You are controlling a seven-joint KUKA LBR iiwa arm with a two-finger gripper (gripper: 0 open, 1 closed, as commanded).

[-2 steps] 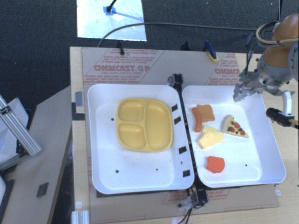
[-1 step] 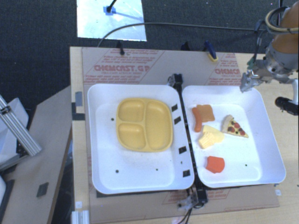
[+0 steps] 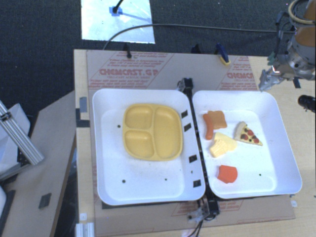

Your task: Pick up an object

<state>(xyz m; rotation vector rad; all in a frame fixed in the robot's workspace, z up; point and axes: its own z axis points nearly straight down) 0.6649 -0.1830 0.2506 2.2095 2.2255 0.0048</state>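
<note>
The right bin [image 3: 289, 154] holds several toy foods: an orange piece [image 3: 214, 122], a pizza slice [image 3: 248, 134], a pale yellow wedge [image 3: 222, 145] and a red-orange block [image 3: 227, 174]. My gripper [image 3: 266, 79] hangs above the bench just beyond the right bin's far right corner, apart from all of the toys, with nothing seen in it. The grey arm with its orange band [image 3: 302, 14] rises behind it at the upper right.
The left bin [image 3: 101, 147] carries a yellow divided plate [image 3: 152, 131]. A row of black clips [image 3: 190, 132] joins the two bins. A blue clamp [image 3: 222, 53] sits on the board's far edge. A black cable [image 3: 163, 27] runs across the dark floor behind.
</note>
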